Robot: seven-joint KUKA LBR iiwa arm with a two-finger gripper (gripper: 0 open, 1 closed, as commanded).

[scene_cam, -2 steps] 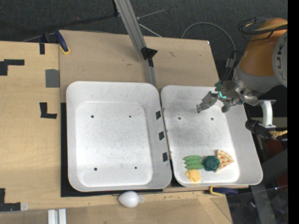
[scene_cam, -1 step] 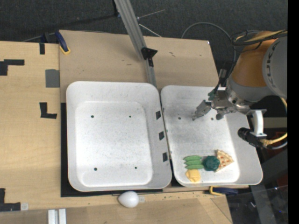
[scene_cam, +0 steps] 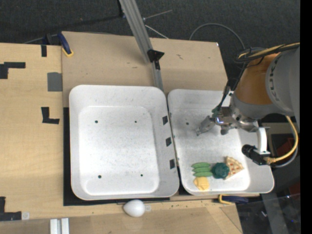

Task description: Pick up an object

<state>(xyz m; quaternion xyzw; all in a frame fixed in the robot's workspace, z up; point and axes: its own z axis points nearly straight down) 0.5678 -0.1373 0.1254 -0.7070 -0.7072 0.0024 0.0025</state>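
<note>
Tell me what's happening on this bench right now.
A robot arm reaches in over the right bin, its hand hovering above the bin's bare middle with nothing in it. The toys lie in a cluster at the bin's near edge, untouched. A white egg sits on the bench outside the bins.

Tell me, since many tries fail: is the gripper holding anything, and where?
Nothing. The gripper hangs over bare bin floor; the toys lie apart, nearer the front.

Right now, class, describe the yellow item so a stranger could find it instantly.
Find the right-hand white bin, then the toy cluster at its near edge. The yellow item sits below the green pods, left of the dark green toy; it alone is yellow.
</note>
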